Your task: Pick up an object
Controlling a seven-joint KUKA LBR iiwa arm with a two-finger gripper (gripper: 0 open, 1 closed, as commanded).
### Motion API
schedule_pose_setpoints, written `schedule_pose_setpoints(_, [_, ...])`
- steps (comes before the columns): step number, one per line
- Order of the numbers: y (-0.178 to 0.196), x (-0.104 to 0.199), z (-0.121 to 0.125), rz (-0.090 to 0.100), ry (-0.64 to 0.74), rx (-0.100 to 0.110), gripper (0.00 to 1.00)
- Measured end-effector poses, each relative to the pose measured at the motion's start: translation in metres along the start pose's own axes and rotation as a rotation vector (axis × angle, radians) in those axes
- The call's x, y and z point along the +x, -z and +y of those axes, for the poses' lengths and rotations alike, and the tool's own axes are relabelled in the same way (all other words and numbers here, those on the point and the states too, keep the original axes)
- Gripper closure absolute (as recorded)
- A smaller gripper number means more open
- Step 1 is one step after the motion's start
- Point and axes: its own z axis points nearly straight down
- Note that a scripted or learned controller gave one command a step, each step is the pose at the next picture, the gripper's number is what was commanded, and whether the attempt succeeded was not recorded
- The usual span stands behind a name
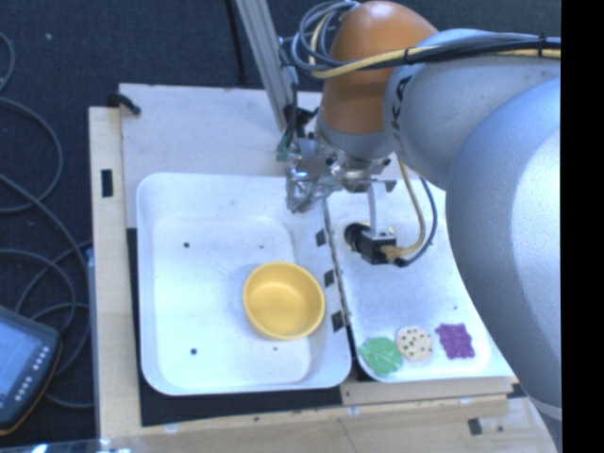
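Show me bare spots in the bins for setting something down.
Left bin: bare floor left of and behind the yellow bowl. Right bin: middle floor, behind the front row. Crowded: that row of green piece, cookie, purple piece, and the far end by the gripper.

I have the arm (500, 177) coming in from the right, its big grey link close under the camera. The orange band (363, 59) sits above the wrist (357, 163), which points down. Below it the gripper (304, 189) hangs low, offset to the left, near the upper middle of my view.
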Motion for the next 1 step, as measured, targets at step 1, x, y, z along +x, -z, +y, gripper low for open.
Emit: schedule_pose_setpoints(1, [0.0001,-0.0046,-0.0004,-0.003,-0.005,0.002,0.00])
